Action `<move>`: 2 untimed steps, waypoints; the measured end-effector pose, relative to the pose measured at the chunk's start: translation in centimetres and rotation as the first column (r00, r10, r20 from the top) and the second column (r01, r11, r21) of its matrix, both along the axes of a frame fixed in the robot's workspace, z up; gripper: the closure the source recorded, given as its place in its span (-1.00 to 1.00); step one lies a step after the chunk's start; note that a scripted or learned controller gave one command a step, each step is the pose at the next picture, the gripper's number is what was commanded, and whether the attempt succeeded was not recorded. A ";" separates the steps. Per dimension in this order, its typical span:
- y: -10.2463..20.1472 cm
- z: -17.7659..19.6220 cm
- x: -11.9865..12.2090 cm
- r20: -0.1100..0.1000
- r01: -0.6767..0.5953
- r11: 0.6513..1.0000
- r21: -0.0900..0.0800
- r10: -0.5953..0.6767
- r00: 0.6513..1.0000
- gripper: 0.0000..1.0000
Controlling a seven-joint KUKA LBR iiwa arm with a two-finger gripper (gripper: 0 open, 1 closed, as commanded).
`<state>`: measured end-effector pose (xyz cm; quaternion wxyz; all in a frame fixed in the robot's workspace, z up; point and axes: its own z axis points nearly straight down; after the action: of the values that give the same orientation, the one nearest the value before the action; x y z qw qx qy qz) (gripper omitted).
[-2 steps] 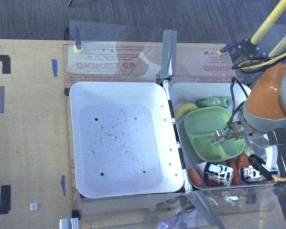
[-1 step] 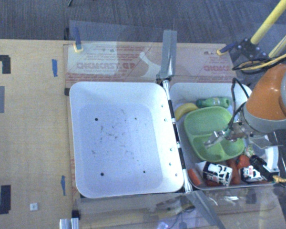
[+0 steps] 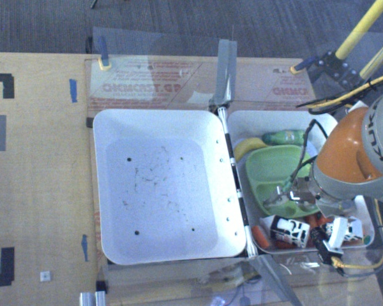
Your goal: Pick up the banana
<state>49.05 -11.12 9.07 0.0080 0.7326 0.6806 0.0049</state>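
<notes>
Right bin (image 3: 239, 123), crowded. Banana (image 3: 247, 146) lies near the bin's far left corner, just beside the centre divider, partly tucked under the rim of a green bowl (image 3: 274, 171). A visible yellow curve shows; the rest is hidden by the bowl.

Long axis, as far as it shows: runs roughly left-near to right-far across the view, arching over the bowl's upper left edge. Which end is the stem I cannot tell.

A green bottle (image 3: 284, 136) lies just behind it along the far wall. A black-and-white carton (image 3: 289, 230) and something orange-red (image 3: 260, 236) sit at the near wall.

Arm reaches in from the right, orange band above the wrist. Pincer (image 3: 292, 195) hangs over the bowl's near side, well short of the banana. Whether the fingers are apart or together I cannot tell; nothing is seen between them.

Step in hand, by my reading: approach, grasp not yet made. The next move calls for travel toward the far left corner, then a descent across the banana's narrow width, clear of bowl rim and bin wall.

Left bin (image 3: 102, 171) beside it on the desk (image 3: 38, 171).
</notes>
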 end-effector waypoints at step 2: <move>0.2 4.4 2.3 -0.021 -0.025 1.000 0.005 0.025 0.999 -1.00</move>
<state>51.33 -10.88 13.51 -0.0010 0.7240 0.6898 -0.0009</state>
